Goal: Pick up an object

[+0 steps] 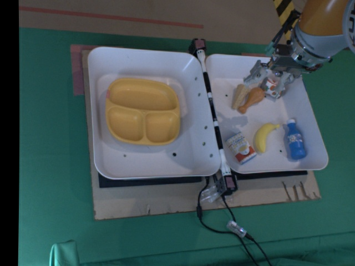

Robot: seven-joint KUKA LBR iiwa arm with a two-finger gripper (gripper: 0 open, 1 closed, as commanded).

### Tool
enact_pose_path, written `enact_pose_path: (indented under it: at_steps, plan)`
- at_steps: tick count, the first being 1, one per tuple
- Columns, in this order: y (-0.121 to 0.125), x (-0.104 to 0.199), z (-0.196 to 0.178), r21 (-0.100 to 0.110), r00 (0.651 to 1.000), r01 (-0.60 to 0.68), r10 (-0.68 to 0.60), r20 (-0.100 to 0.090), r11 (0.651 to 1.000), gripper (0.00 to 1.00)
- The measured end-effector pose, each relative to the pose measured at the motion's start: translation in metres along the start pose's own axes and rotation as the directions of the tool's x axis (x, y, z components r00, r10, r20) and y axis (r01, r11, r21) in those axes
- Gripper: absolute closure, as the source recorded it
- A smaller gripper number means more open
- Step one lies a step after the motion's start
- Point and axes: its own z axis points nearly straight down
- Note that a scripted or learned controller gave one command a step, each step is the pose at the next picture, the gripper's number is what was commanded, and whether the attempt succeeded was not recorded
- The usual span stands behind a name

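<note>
The one camera sat high above the bench and looked down at a slant. It stood far enough back to take in both shallow white plastic bins [147, 60] side by side, plus the green mat [50, 148] around them. The two-finger metal gripper [270, 81] came in from the upper right corner of the view, so most of the scene lay to its left and below it. The far brown floor [138, 4] showed along the top edge, above the gripper's level.
</note>
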Motion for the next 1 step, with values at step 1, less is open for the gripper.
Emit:
enact_pose_path:
  at_steps: [1]
  plan:
    - [0.0264,-0.0145,0.1208,0.001,1.0,-0.001,0.001,0.002,1.0,0.0]
